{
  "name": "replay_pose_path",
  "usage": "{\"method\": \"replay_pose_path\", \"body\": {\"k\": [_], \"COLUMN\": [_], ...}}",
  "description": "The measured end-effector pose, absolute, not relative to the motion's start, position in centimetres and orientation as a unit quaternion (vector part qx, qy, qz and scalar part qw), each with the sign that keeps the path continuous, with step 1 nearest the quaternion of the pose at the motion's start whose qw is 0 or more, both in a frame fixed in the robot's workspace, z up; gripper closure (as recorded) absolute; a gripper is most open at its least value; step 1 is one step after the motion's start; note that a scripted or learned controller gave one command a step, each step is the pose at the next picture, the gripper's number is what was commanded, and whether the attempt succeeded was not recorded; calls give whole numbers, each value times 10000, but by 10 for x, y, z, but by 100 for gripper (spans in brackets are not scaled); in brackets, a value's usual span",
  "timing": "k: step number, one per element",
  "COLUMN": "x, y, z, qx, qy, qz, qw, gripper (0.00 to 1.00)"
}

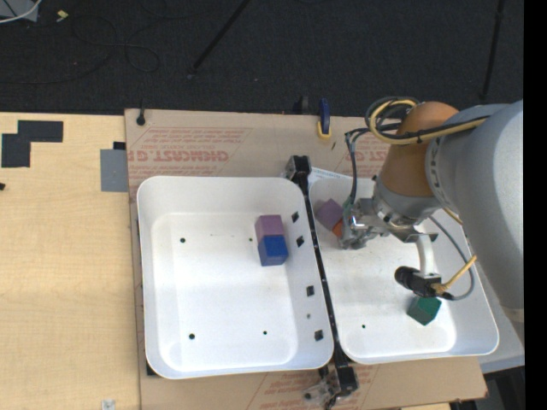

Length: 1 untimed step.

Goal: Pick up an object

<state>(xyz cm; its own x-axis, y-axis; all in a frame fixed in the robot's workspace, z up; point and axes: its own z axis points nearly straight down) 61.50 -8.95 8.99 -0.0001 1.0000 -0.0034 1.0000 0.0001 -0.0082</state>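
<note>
My gripper (353, 233) is down in the right bin (385, 348), near its upper left corner. It sits right beside a mauve block (327, 213) and a small orange piece (338, 227), touching or nearly touching them. A green block (424, 312) lies lower right in the same bin, next to a black cable end. In the left bin (171, 314), a purple block (269, 226) and a blue block (273, 249) lie against each other near the upper right.
The black divider rail (312, 263) between the bins runs just left of the gripper. The arm's grey body and orange wrist band (427, 126) overhang the right bin's far side. Loose cables (444, 263) hang over that bin.
</note>
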Motion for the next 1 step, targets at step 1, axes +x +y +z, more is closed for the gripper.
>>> {"method": "replay_pose_path", "body": {"k": [1], "x": [532], "y": [-84], "z": [131], "qx": [-7077], "qy": [-7065], "qz": [19], "qw": [32], "gripper": [100]}}
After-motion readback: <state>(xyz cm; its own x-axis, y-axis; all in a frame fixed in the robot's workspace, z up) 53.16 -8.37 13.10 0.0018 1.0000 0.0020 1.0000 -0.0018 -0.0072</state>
